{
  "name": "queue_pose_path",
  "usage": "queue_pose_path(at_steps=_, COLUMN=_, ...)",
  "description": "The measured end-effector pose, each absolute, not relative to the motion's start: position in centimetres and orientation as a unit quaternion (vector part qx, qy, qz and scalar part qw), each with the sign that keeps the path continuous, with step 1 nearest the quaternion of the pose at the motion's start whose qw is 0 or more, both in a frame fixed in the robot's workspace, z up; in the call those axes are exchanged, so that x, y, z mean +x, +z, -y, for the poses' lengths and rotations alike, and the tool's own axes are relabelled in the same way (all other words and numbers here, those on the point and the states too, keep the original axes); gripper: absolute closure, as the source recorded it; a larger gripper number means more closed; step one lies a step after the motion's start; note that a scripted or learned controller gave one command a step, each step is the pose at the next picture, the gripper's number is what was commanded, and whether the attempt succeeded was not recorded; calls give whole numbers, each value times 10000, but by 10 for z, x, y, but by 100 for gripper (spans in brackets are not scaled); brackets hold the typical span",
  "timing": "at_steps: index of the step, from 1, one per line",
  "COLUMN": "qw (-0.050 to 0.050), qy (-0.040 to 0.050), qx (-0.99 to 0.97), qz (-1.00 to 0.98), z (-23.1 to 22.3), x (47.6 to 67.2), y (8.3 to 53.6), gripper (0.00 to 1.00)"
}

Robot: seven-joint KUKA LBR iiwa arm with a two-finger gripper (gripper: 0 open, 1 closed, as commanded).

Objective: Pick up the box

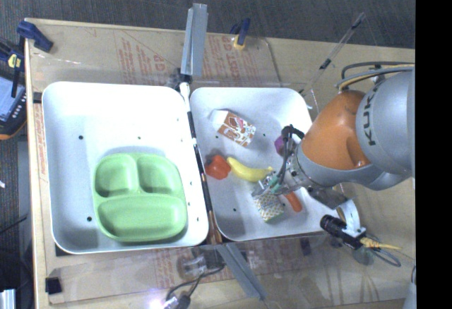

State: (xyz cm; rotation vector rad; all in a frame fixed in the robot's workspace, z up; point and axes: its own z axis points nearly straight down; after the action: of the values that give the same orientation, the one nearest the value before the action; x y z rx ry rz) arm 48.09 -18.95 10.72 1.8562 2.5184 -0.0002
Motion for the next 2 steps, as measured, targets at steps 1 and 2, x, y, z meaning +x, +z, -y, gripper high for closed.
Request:
queue_pose_path(at_steps=1, qw=66, qy=-1, qx=5932, qz=-8051, z=189, x=481, y=107, gripper=0)
queue_pose_path(at_steps=2, qw=66, qy=-1, qx=5931, qz=-8051, z=189, x=481, y=107, gripper=0)
